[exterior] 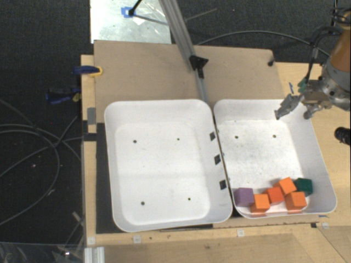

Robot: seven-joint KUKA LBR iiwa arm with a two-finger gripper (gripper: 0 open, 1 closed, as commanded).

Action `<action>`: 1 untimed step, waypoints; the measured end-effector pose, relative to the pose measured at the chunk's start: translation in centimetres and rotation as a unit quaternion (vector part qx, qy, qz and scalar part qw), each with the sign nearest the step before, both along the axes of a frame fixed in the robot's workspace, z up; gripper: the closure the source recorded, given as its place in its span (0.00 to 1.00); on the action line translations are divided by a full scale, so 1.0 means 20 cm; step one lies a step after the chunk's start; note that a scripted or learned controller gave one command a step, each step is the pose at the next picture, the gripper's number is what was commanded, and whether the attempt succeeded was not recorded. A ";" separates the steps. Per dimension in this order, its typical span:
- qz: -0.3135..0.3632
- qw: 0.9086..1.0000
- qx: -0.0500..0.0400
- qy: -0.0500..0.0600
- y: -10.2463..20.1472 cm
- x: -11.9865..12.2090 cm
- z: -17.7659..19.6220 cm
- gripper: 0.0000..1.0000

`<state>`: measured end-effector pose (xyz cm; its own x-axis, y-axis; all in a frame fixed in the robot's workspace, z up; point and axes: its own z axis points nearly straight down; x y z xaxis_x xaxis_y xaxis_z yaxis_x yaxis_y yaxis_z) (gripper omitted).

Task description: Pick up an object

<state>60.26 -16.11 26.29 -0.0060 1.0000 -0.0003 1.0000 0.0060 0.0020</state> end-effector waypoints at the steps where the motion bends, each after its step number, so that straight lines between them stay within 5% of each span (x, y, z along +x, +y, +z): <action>1: 0.000 1.000 -0.002 -0.004 -0.12 0.18 0.17 0.00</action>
